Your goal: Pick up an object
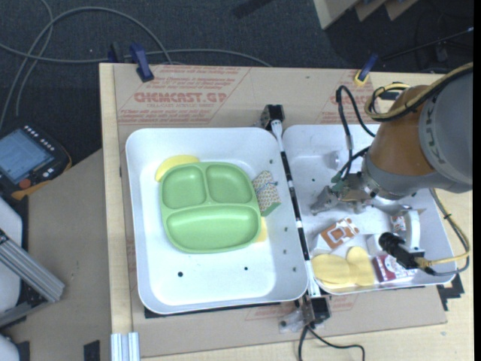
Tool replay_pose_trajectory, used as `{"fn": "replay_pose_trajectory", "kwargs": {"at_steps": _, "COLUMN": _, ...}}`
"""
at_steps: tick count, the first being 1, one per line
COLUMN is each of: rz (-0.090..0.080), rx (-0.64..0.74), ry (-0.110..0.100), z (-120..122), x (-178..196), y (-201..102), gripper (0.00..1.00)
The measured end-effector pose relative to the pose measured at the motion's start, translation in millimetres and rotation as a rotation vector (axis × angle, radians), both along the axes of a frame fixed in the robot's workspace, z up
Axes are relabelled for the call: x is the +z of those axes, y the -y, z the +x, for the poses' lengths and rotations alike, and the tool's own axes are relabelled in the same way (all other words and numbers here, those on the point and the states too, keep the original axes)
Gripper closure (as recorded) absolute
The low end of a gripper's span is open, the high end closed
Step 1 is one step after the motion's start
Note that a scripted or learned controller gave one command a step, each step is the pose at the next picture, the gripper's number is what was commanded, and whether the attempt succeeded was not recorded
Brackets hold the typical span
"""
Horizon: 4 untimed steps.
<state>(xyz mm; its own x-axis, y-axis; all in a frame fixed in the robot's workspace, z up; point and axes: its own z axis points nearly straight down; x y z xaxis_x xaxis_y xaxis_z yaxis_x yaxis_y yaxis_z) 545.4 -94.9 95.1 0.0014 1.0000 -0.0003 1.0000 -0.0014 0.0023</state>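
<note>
Fingers: low in the right bin (301,150) near its left wall at gripper (328,198) — spread or closed, cannot tell.
Objects: orange-white packet (340,234) and yellow item (343,269) lie just beside, loose.
Progress: nothing visibly lifted — pick outstanding.

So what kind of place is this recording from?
Most likely a robotics lab: a grey arm over two white bins on a cardboard-covered bench, loose cables on dark carpet, and a handheld control pendant.
</note>
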Motion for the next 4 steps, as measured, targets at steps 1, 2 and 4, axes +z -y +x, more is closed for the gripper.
{"fn": "replay_pose_trajectory", "kwargs": {"at_steps": 1, "rz": 0.001, "rx": 0.001, "ry": 0.000, "z": -62, "x": -10, "y": 6, "gripper": 0.00}}
{"fn": "replay_pose_trajectory", "kwargs": {"at_steps": 2, "rz": -0.001, "rx": 0.001, "ry": 0.000, "z": -51, "x": -10, "y": 24, "gripper": 0.00}}
{"fn": "replay_pose_trajectory", "kwargs": {"at_steps": 4, "rz": 0.001, "rx": 0.003, "ry": -0.002, "z": -20, "x": 89, "y": -42, "gripper": 1.00}}
